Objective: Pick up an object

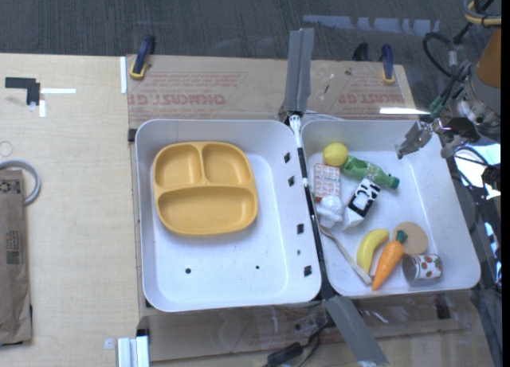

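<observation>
We see the gripper (420, 139) empty, fingers apart, above the right bin's (462, 206) far edge, and judge the carrot (387, 262) near its front light, rigid, best pinched mid-body.

Red print runs across the cardboard sheet (239, 91) behind the two bins, upside down from this camera; it looks like "CHEMCAST GP" but the letters are too blurred to be sure. The small black-and-white carton (364, 197) in the right bin has bold white marks, not legible. The brown paper bag (13, 246) at left carries small dark print, too small to read.
</observation>
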`<state>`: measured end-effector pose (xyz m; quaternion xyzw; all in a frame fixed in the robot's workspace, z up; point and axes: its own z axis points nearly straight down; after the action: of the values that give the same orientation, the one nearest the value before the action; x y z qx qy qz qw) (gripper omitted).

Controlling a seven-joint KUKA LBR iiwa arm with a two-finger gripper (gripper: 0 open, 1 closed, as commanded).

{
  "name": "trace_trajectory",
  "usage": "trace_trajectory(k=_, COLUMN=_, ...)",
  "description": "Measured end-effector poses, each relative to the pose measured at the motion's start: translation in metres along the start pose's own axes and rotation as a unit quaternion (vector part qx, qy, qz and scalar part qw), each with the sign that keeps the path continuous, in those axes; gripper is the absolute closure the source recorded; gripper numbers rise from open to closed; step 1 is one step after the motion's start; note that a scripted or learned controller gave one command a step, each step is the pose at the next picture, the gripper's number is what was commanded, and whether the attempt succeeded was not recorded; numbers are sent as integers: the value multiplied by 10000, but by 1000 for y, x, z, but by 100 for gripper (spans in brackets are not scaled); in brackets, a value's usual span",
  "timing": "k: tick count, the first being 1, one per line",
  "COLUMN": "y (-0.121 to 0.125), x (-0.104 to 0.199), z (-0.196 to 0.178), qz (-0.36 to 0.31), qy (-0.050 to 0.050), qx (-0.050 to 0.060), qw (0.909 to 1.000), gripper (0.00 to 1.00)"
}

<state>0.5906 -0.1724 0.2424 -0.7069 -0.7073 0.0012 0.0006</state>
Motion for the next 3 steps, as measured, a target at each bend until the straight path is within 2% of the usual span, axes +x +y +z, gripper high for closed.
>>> trace_trajectory(k=1, y=-64, x=22, z=62, qz=-1226, qy=2, qx=-4, qw=9925, gripper=0)
trace_trajectory(k=2, y=-114, x=24, z=152, qz=-1156, qy=9, qx=1, qw=9933, gripper=0)
trace_trajectory(k=3, y=-113, x=24, z=143, qz=-1143, qy=8, qx=0, qw=9935, gripper=100)
